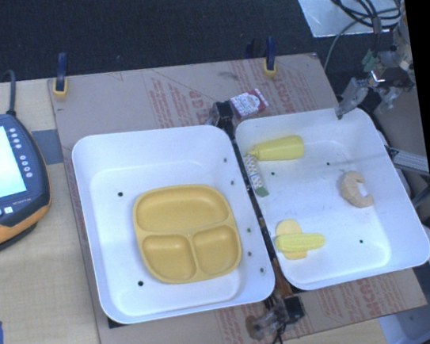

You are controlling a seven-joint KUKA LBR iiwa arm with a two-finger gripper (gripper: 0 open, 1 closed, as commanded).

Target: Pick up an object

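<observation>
Three candidates lie in the right bin (392,181): upper corn cob (277,149), lower corn cob (299,243), bagel piece (354,189). Gripper (362,87) sits near the bin's far right corner, well apart from all; grip state cannot be told. Risk: rounded cobs roll aside, or a descent strikes the rim.

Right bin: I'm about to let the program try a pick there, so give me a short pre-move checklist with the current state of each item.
1. Targets present in the right bin: ok; upper yellow corn piece, lower yellow corn piece, beige bagel-like piece.
2. Targets spaced apart from one another: ok.
3. Upper corn piece clear of the bin wall: not ok, it lies close to the left wall.
4. Gripper clear of the bin: ok, near its upper right corner.
5. Finger opening: cannot tell.
6. Yellow divided plate out of the way: ok, in the left bin.
</observation>
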